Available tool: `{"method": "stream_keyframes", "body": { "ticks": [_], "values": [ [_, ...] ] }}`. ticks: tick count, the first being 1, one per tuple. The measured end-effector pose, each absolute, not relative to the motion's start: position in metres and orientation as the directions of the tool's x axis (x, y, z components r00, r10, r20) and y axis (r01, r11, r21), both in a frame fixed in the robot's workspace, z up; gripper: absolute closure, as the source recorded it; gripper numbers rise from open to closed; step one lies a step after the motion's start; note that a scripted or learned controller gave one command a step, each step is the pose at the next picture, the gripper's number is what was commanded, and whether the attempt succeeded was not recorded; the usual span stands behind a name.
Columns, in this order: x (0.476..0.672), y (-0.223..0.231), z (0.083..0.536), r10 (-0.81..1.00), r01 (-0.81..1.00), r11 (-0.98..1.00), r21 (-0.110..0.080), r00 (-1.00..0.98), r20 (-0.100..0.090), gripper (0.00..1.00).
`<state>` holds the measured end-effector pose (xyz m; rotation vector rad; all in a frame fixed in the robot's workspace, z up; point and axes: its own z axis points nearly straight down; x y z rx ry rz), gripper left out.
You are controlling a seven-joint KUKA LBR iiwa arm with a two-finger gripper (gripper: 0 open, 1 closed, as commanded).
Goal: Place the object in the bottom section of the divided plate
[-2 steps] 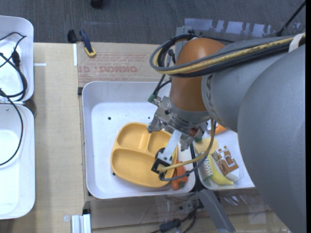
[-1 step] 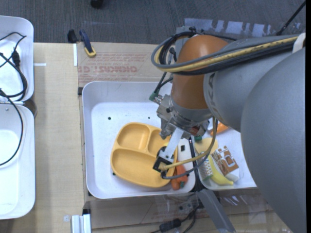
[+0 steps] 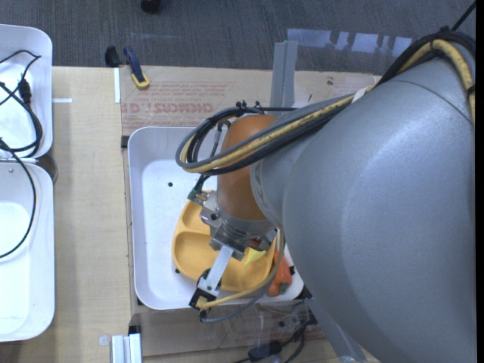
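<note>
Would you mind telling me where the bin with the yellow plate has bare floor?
Bare floor: the white bin's upper-left corner, between its left wall and the yellow plate, plus a strip along the left wall. The plate's right side is crowded under the arm.

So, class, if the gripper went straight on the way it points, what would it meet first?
Probably the yellow plate in the white bin: the gripper points down over it, though the arm hides the exact spot.

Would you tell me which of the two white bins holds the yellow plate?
The right bin, under the arm, holds the plate; the left bin holds a black cable.
</note>
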<state>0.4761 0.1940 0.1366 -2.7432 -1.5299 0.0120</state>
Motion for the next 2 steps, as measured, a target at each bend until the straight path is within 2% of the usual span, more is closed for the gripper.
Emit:
{"method": "stream_keyframes", "body": {
  "ticks": [1, 2],
  "values": [
    [0.477, 0.085, 0.206, 0.778, 0.778, -0.628, -0.002, 0.628, -0.005, 1.0],
    [0.476, 0.183, 0.164, 0.798, 0.798, -0.602, -0.003, 0.602, -0.007, 1.0]
  ]
}}
